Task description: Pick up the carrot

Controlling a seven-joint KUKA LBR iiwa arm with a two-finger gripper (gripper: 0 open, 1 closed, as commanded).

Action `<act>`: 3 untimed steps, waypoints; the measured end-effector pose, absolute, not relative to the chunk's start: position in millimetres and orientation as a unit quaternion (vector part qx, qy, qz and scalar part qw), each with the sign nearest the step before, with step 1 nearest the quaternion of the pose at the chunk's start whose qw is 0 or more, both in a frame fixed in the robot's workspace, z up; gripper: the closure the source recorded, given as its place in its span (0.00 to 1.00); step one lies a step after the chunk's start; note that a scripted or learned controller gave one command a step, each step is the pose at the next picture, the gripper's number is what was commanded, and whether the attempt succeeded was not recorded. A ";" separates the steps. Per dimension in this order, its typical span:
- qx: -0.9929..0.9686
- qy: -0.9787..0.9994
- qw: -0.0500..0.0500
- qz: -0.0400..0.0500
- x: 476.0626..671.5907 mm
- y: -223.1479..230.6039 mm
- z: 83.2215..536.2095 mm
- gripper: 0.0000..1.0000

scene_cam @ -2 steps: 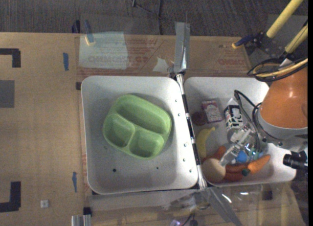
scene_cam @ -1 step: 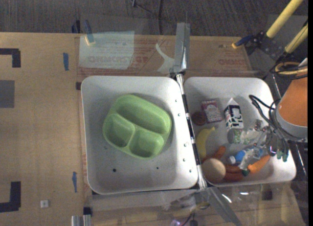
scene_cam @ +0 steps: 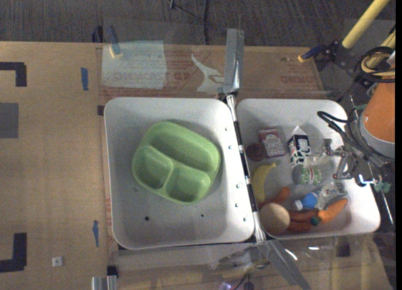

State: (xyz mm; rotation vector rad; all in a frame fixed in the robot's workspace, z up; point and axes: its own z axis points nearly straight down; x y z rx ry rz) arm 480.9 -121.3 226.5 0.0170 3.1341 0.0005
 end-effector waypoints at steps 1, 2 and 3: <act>-0.129 0.992 0.001 0.000 480.3 -172.6 138.8 0.00; -0.108 0.994 0.003 0.000 487.9 -198.2 86.2 0.00; -0.123 0.992 0.003 0.000 490.8 -133.0 149.5 0.00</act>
